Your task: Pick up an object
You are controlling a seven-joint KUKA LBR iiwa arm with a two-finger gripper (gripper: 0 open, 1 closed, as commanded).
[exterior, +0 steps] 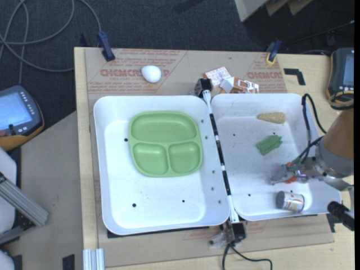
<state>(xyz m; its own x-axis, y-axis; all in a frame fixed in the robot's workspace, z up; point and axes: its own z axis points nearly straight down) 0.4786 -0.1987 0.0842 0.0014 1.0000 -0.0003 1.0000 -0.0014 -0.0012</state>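
Can [291, 201], the object nearest the gripper [279, 176], lay on its side at the lower right of the right bin [247, 151], its long axis running left to right across the frame. Nothing was seen lifted; the pick remained undone. Whether the tool was clenched or released could not be told.
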